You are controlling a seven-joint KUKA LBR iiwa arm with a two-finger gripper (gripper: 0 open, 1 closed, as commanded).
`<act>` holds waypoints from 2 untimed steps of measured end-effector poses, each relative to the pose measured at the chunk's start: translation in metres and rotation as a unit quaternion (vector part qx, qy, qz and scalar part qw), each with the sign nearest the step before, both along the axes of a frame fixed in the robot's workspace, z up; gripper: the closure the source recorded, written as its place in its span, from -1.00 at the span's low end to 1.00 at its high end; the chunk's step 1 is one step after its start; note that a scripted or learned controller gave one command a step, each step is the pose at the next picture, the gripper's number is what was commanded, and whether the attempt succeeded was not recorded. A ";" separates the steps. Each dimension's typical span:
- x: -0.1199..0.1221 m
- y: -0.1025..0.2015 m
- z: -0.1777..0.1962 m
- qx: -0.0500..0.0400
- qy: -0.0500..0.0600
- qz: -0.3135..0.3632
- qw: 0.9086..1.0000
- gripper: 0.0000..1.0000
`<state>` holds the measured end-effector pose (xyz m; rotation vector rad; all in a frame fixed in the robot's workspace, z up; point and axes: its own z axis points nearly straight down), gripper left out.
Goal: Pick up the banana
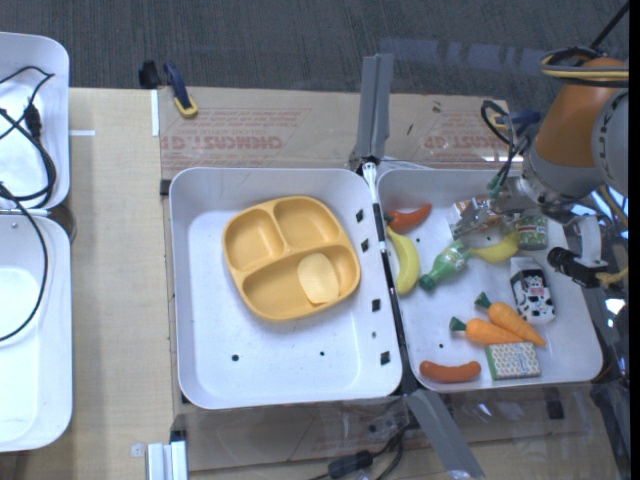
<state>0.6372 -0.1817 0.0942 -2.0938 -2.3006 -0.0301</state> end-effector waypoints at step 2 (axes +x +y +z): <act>-0.016 -0.004 0.004 -0.002 -0.014 0.037 0.999 -1.00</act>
